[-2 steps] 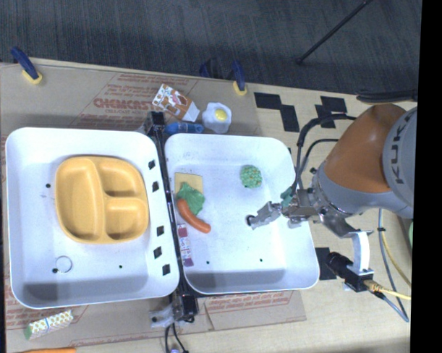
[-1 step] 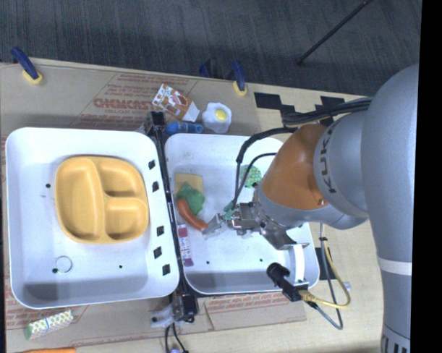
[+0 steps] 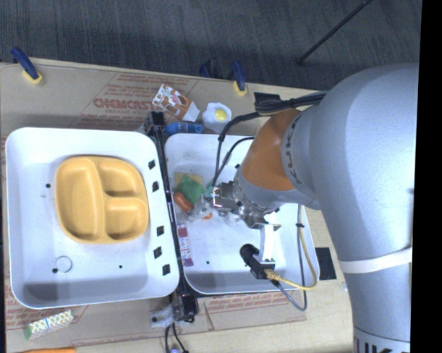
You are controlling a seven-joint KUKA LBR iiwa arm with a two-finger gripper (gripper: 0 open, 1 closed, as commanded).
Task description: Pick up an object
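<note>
My gripper [image 3: 219, 199] reaches down into the right white bin [image 3: 225, 270], under the grey arm with its orange band. Just left of it lie a green object [image 3: 189, 185] and an orange carrot-like piece [image 3: 182, 202], against the bin's left wall. The wrist and cables hide the fingertips, and I see nothing clearly between them. A small clear or whitish item [image 3: 203, 215] lies close below the gripper.
The left white bin [image 3: 29, 274] holds a yellow compartment tray [image 3: 102, 198]. Behind the bins lie a snack packet [image 3: 169, 100], a blue item [image 3: 184, 127] and a yellow-white toy [image 3: 218, 114]. Blue clamps [image 3: 27, 65] grip the cardboard's back edge. A yellow cable [image 3: 293, 283] loops over the right bin's front.
</note>
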